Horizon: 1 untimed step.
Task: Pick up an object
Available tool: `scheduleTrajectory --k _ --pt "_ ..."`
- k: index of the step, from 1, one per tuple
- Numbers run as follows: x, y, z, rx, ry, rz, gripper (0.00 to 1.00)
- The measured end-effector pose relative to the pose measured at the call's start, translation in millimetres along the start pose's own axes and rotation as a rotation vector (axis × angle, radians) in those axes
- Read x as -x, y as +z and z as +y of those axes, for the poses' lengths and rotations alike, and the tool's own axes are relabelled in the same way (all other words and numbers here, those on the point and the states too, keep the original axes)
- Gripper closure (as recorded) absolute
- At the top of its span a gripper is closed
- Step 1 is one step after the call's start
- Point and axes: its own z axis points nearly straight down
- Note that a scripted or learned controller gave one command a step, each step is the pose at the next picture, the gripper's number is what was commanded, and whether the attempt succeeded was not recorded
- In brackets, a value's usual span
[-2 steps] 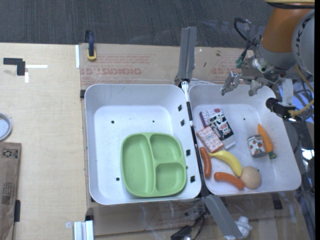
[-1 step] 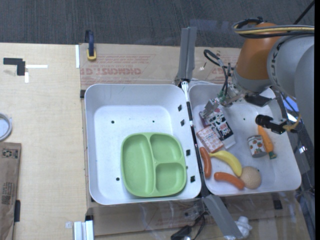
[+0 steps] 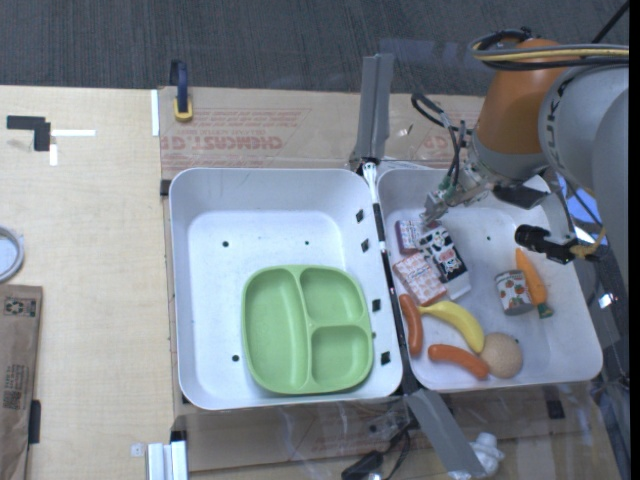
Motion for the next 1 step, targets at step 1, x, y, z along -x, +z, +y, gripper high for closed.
scheduleTrajectory --k 1 --pt "0.1 0.0 -0.1 0.0 0.0 0.0 0.0"
